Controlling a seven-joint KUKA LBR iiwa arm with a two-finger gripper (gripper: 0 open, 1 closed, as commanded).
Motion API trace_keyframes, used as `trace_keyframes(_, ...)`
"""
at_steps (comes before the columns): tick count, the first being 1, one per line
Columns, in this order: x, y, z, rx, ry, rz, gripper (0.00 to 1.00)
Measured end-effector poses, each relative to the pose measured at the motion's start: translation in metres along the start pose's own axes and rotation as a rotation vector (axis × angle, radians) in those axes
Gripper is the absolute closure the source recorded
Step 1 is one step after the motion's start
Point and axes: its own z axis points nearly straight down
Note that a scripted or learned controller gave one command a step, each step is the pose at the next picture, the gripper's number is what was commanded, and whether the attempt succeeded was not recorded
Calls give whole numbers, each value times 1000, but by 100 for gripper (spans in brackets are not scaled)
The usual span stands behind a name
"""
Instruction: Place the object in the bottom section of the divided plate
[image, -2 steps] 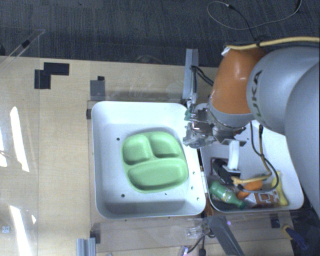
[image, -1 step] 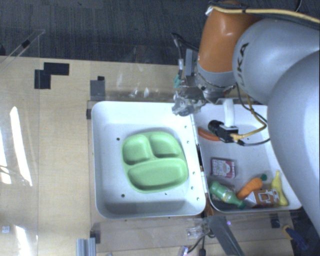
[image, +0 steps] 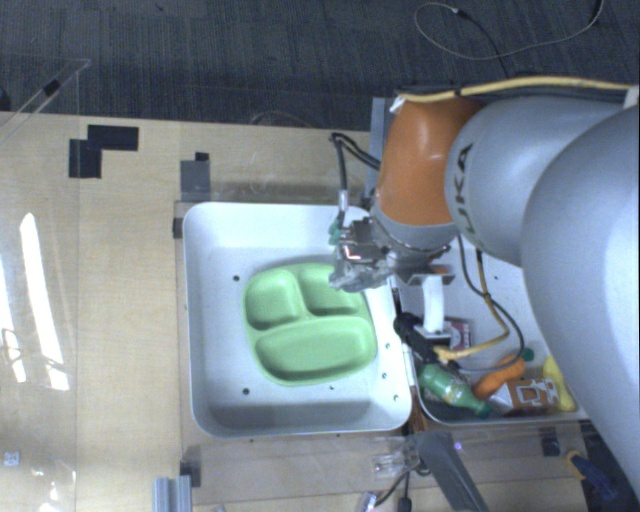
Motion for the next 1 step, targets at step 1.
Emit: trace_keyframes(1,33,-57,26,0,1,42,100)
